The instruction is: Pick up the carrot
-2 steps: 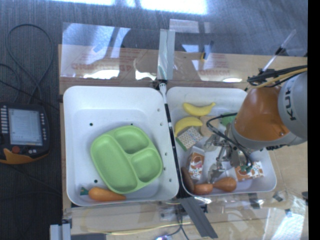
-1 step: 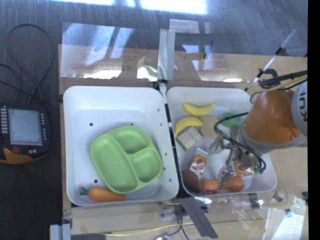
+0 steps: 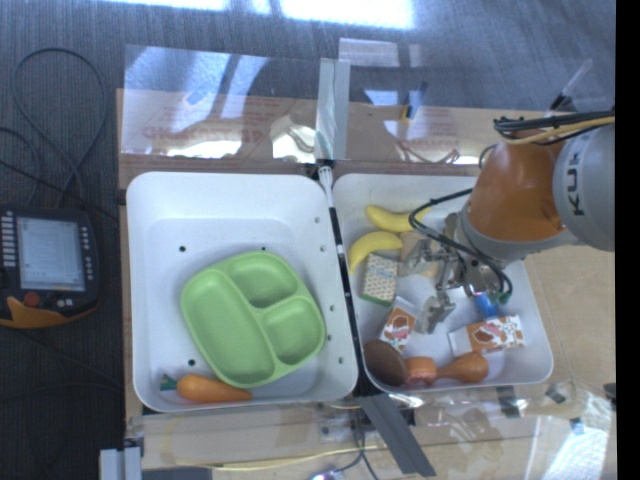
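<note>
Carrot (image 3: 207, 389) lay in the left bin (image 3: 160, 208), at its near edge, green-topped end pointing left, just beside the near rim of the green divided plate (image 3: 252, 317) and seemingly touching it. Plate sat roughly mid-bin, tilted a little, three compartments facing up.

Arm (image 3: 525, 193) reached in from the right, orange band over the right bin (image 3: 535, 353). Pincer (image 3: 437, 311) hung low over the middle of that right bin, well apart from the carrot, with a whole bin wall between. Whether the pincer stood apart or together: cannot tell, since cables and metal parts blurred into one another there. Nothing seen clamped in it.

Right bin crowded: two bananas (image 3: 385, 230) toward the far left corner, a small patterned box (image 3: 380, 277) just below them, a little carton (image 3: 398, 328) beside the pincer, another red-and-white carton (image 3: 493, 334) toward the right wall. Along the near wall, a dark brown rounded item (image 3: 383, 362), a reddish one (image 3: 421, 371) and an orange-brown pear-shaped one (image 3: 465, 369), lined up side by side and touching.

Left of the surface, a handheld control pad (image 3: 46, 264) with a screen rested on dark carpet, cable looping behind it.
</note>
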Action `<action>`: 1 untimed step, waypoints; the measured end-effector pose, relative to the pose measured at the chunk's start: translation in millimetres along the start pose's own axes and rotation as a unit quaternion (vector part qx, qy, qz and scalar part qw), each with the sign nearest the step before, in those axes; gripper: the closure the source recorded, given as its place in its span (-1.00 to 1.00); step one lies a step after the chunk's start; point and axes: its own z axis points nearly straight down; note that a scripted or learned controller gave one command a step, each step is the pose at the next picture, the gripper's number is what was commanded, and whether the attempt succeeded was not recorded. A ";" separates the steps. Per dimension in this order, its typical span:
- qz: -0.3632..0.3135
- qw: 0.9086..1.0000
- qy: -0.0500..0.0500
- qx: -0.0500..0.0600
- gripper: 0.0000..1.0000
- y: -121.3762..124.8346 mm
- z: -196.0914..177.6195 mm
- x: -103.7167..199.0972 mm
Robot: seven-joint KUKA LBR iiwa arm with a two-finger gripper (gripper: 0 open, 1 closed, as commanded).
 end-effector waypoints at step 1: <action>0.055 0.998 -0.007 0.002 -1.00 17.7 -3.3 55.8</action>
